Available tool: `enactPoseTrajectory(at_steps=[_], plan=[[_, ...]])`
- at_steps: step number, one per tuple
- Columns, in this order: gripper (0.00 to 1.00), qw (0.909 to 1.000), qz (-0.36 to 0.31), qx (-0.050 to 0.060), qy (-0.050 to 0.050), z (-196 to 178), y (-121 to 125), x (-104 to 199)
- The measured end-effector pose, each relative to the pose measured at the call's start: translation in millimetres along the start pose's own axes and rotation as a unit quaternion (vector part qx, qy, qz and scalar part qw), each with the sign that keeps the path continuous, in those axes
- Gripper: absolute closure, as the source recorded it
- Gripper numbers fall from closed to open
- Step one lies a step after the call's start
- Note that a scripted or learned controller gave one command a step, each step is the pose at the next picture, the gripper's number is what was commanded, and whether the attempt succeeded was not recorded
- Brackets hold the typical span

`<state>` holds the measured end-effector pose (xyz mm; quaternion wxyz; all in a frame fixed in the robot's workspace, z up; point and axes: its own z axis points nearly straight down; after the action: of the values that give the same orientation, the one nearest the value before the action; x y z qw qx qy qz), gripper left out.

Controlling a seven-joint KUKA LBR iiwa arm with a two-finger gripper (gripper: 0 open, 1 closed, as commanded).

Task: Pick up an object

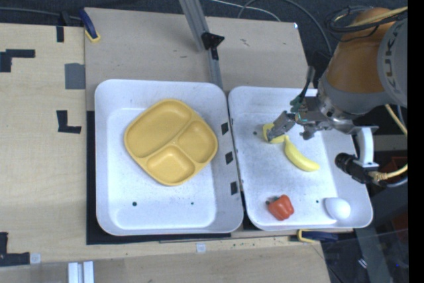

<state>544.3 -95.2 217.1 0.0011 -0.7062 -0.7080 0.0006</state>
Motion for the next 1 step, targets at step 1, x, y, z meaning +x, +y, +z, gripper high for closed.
enactPoseTrajectory(at_steps=[1], plan=[[0.00, 1.0000, 0.000, 0.000, 0.000, -0.1, 0.0, -0.2]])
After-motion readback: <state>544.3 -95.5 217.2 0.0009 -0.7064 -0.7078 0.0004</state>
